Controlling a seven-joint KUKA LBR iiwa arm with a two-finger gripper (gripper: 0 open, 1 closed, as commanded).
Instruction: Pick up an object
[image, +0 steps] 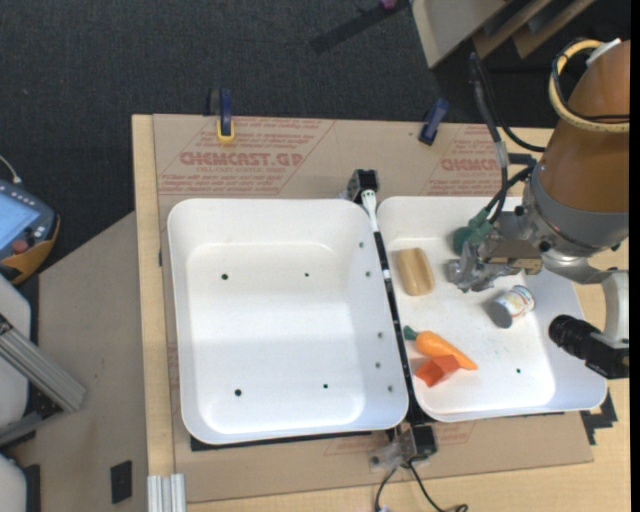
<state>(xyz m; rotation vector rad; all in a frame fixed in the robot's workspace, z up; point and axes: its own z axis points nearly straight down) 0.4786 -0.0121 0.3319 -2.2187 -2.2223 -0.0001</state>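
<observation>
You're at approach: gripper (468, 272) hangs over the right bin's (490, 400) back half, just beside the tan block (413, 271) (clenched or released? can't tell). Next: centre on obj, descend, close.

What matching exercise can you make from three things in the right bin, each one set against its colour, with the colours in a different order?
All three lie in the right bin.

Things:
1. block
2. toy carrot
3. small can

Colours:
A. orange with a green tip
B. grey and white
C. tan

Pairs: 1-C, 2-A, 3-B.
</observation>
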